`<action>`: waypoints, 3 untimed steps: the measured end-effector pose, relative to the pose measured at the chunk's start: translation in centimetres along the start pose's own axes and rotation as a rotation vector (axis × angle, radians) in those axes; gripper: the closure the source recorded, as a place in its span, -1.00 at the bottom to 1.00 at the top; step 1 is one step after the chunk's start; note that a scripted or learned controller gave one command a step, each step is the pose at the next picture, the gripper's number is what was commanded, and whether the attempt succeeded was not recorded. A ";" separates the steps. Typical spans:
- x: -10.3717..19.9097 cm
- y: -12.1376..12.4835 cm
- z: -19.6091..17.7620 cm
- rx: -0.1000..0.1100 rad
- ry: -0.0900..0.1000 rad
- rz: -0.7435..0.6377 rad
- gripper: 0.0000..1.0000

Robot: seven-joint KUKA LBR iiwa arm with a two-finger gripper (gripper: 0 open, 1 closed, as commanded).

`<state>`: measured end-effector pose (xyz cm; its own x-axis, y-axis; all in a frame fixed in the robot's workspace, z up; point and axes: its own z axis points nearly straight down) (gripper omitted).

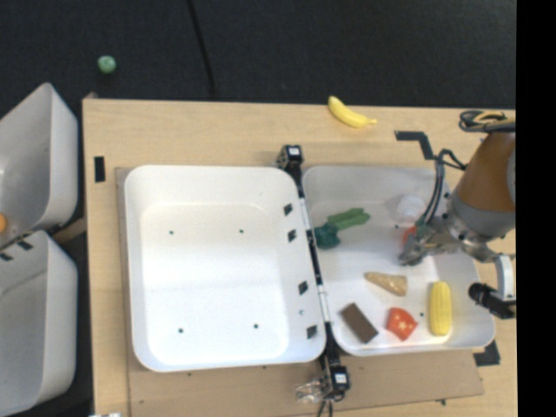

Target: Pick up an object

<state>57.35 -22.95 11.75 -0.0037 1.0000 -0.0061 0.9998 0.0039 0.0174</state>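
Observation:
The right bin (365, 181) holds several small objects. A green toy (340, 225) lies near its left wall. A tan wedge (386, 281) sits in the middle, with a brown block (357, 321), a red piece (400, 323) and a yellow corn cob (440, 307) along the front. Something pale and clear (408, 205) rests at the back. My gripper (413, 252) is low in the bin's right half, just above the tan wedge and left of the arm's orange band (486, 176). A bit of red shows beside its tip.
The left bin (217, 263) sits beside the right one, with black clips along the shared wall. A yellow banana (349, 113) lies on the bench behind the bins. White containers (30, 233) stand off the bench's left side.

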 end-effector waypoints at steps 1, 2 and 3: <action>1.9 12.7 -15.7 -0.013 -0.004 -0.005 1.00; 12.1 11.7 -9.3 0.017 0.009 -0.007 1.00; 12.5 11.7 -13.3 0.018 0.004 0.005 1.00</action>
<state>68.78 -10.33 25.22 0.0008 1.0000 -0.0020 1.0000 -0.0008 -0.0005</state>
